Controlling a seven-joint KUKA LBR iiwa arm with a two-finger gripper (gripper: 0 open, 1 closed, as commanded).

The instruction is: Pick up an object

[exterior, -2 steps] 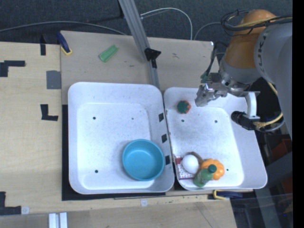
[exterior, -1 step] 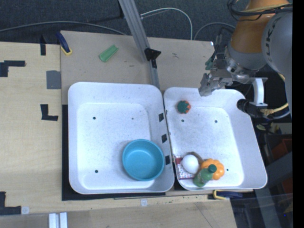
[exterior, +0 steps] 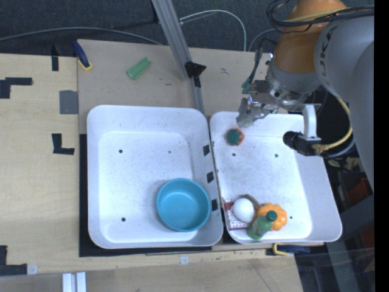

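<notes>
Arm: grey KUKA arm with an orange band reaches in from the right, over the far edge of the right shallow white plastic bin.
Claw: two-finger metal gripper hangs above that bin's far left corner; whether it is open or closed, I cannot tell.
Nearest object: small round green-and-red ball lies just below and left of the claw, apart from it.
Far from claw: white egg-shaped object, orange round toy and green piece cluster at the bin's near edge.
Left bin: left white bin holds a blue round plastic bowl, well apart from the claw.
Bench: green flat block lies beyond the bins.
</notes>
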